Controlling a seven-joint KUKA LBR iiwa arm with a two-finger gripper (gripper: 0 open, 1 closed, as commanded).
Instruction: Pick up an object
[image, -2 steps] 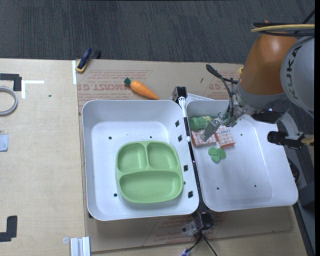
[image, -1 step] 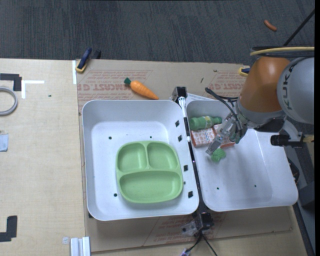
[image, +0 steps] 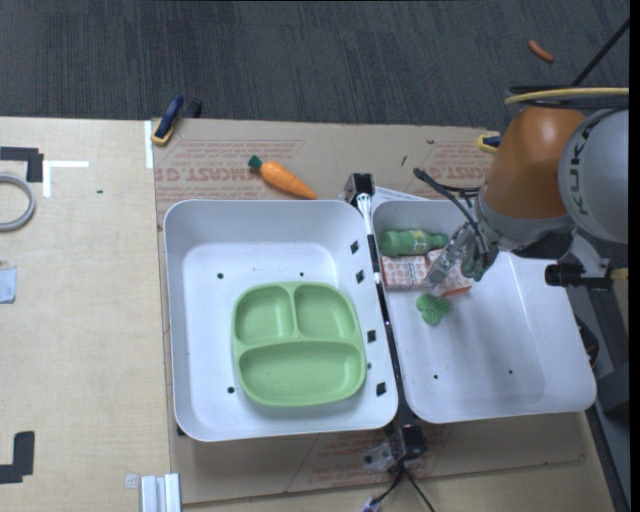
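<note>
Item: red-and-white carton (image: 408, 271), right bin (image: 520, 390), far-left corner.
Long axis: left-right, parallel to green bottle (image: 412, 241) just behind it.
Gripper (image: 462, 262): at carton's right end, touching or just above.
Fingers: spread unreadable.
Green lump (image: 433, 309): just in front of carton.

Two white bins (image: 190, 300), one green plate (image: 298, 345), one carrot (image: 283, 177).
</note>
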